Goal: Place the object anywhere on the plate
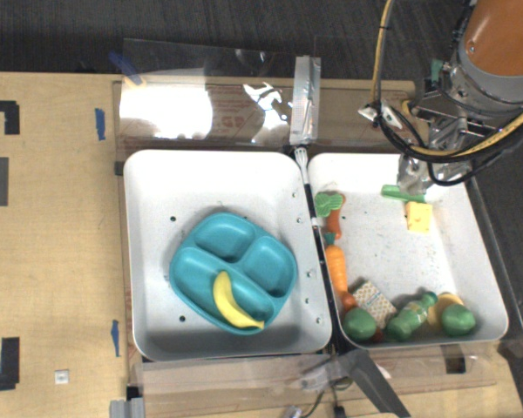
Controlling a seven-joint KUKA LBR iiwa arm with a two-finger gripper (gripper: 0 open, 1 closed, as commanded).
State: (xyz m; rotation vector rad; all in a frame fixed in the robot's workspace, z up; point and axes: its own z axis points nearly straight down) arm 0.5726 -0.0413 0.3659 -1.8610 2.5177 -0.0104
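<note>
In the right-hand bin [471, 259], the gripper [411, 179] is poised directly over a green-and-yellow toy piece [417, 216]; whether it is gripped cannot be told. The teal plate [244, 238], bearing 1 banana [231, 303], is set well apart, toward the view's left.

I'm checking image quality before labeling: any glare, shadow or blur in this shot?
Camera view: strong glare on the clear panel behind the left bin; soft shadow under the teal plate; the gripper looks slightly blurred; the bin contents read reasonably sharp.
</note>
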